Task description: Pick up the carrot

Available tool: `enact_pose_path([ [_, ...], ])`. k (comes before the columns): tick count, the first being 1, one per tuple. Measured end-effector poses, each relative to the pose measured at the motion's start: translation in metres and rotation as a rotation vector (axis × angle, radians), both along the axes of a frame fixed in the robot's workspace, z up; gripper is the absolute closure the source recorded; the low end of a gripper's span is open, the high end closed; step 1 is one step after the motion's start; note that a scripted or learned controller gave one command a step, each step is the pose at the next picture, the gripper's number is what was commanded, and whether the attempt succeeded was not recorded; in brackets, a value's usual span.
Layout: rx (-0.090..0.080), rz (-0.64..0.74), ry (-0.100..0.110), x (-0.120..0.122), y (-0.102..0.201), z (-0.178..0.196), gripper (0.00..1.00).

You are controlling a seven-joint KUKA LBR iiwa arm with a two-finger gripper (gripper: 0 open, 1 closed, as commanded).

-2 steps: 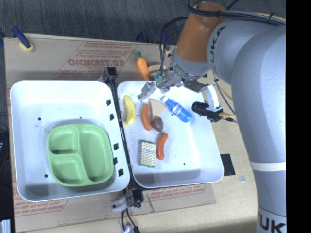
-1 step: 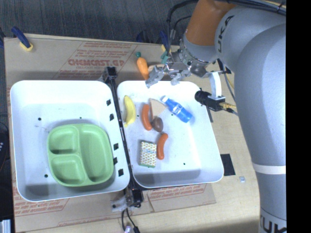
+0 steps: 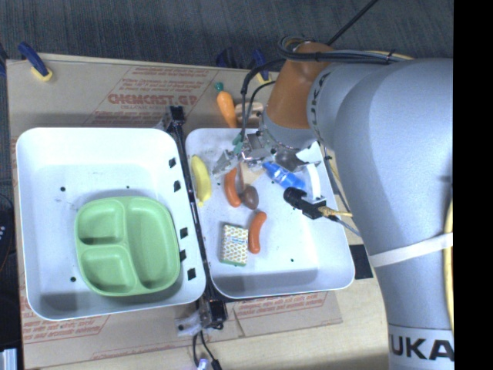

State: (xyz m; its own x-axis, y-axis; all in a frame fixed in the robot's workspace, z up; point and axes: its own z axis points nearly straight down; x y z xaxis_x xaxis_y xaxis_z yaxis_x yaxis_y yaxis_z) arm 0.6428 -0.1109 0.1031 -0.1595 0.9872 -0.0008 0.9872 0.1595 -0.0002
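In the camera view I am watching the tool hanging over the right bin; I cannot tell its opening. The carrot is lying outside that bin on the desk, at about eleven o'clock from the tool, its long axis running roughly twelve-to-six, green stub pointing toward twelve.

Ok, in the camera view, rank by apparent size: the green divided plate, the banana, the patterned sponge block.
1. green divided plate, clearly the largest.
2 and 3. banana and patterned sponge block look too alike to rank: the banana is longer, the block wider.
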Motion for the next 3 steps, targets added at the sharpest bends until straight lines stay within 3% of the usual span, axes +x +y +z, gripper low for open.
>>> enact_pose_path([
  [1, 0.000, -0.221, -0.013, -0.021, -0.030, -0.004, 0.00],
  [2, 0.000, 0.002, 0.000, 0.014, -0.071, 0.006, 0.00],
  [3, 0.002, -0.321, 0.006, 0.013, -0.011, 0.003, 0.00],
])
